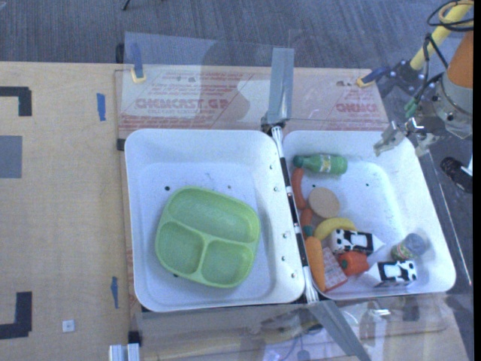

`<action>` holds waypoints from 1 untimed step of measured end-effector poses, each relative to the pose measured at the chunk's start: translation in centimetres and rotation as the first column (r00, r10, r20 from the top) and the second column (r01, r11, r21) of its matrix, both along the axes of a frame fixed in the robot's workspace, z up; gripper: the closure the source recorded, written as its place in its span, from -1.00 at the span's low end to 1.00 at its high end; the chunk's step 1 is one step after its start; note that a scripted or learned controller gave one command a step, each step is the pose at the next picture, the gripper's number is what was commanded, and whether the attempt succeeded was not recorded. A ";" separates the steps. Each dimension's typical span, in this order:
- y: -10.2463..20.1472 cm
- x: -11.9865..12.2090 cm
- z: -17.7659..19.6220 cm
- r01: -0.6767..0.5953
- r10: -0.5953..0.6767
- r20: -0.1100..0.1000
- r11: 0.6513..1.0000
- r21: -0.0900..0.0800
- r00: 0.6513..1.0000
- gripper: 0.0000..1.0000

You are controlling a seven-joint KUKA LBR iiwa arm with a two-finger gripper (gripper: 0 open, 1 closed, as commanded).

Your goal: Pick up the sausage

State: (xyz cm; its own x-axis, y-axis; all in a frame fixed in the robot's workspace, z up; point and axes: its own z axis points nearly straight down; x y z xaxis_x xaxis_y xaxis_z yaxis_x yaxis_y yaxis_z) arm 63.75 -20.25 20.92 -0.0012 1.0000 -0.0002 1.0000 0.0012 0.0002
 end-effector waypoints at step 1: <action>0.1 -2.2 -11.0 0.021 -0.021 0.003 1.000 -0.001 1.000 -1.00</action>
